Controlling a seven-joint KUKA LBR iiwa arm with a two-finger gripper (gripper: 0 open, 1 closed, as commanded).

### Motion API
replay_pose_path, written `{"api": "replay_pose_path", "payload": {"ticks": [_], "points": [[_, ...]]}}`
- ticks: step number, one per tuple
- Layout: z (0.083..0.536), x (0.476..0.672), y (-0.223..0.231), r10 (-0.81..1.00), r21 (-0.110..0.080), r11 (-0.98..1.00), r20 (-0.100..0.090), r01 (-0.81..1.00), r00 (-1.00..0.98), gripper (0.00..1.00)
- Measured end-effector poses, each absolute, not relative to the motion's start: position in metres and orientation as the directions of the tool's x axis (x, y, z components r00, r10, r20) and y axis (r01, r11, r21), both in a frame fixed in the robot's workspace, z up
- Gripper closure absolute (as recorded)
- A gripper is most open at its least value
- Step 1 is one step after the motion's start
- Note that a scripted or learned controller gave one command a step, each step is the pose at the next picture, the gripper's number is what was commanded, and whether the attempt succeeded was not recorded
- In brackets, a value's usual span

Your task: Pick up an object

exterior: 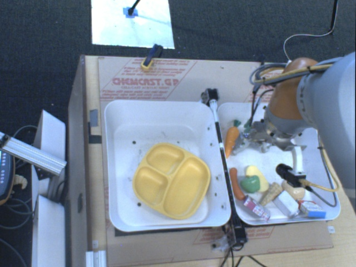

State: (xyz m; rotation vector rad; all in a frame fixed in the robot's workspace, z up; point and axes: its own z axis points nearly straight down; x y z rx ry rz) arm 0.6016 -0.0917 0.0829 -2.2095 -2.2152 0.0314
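The arm comes in from 3 o'clock and is bent down over the right bin (328, 218), its orange band above the wrist near the bin's 12 o'clock edge. The claw (248, 141) sits low in the upper-left part of that bin, just beside the carrot (231, 140), which lies along the bin's 9 o'clock wall. Whether the claw is wide or narrow I can't tell — the wrist hardware and cables hide the tips, and nothing is visibly pinched between them.

Candidates for the pick are all in the right bin, approx. the lower half: a yellow piece (255, 172) touching a green piece (251, 184) near the middle, a red sausage-shaped item (237, 183) at their 9 o'clock, a tan cone-like item (272, 193) at 4 o'clock of the green one, a small clear-and-pink packet (256, 208) at 6 o'clock, and a cluster of small boxes toward 5 o'clock, too small to identify. A black attachment on the arm hangs over the boxes.

The left bin (128, 127) holds only a yellow 3-compartment tray (172, 179), well apart from the claw.

Progress: judged from this, the pick isn't done — no object is lifted, everything rests on the bin floor. The claw looks positioned for the carrot, so what's left is closing on it, confirming the grip and raising it off the desk.
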Motion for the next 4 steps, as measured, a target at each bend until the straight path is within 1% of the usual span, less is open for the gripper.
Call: {"api": "replay_pose_path", "payload": {"ticks": [1, 3, 4], "points": [[0.0843, 0.6665, -0.0903, 1.000, -0.010, 0.004, -0.004, 1.000, -0.004, 0.00], [0.0834, 0.6659, -0.0881, 1.000, -0.013, 0.005, -0.004, 1.000, -0.005, 0.00], [0.0836, 0.6665, -0.0920, 1.000, -0.009, 0.003, -0.003, 1.000, -0.003, 0.00]]}}
